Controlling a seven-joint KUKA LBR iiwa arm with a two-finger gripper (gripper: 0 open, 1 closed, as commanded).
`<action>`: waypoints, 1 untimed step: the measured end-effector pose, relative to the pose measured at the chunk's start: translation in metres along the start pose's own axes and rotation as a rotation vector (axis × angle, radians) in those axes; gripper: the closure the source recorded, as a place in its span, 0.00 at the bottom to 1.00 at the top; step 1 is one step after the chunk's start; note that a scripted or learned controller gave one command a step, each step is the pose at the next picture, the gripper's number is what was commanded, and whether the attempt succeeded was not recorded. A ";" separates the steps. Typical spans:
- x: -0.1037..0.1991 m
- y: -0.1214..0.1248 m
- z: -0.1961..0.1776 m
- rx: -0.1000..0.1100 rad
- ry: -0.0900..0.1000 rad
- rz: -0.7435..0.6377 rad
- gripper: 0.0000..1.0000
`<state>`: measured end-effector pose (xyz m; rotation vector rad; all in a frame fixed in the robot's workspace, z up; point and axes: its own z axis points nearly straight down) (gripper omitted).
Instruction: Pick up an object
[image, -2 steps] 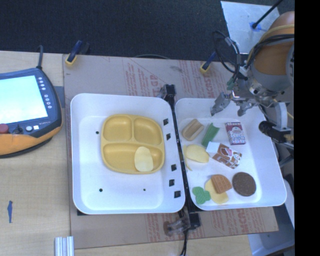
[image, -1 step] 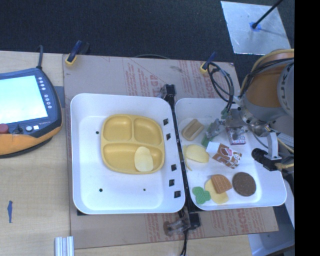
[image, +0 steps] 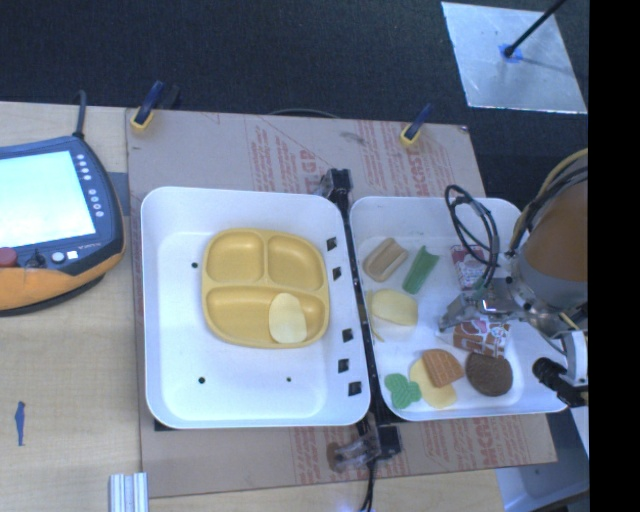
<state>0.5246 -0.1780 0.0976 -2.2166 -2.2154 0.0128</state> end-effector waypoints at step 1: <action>0.052 -0.051 0.007 -0.004 0.004 -0.004 0.00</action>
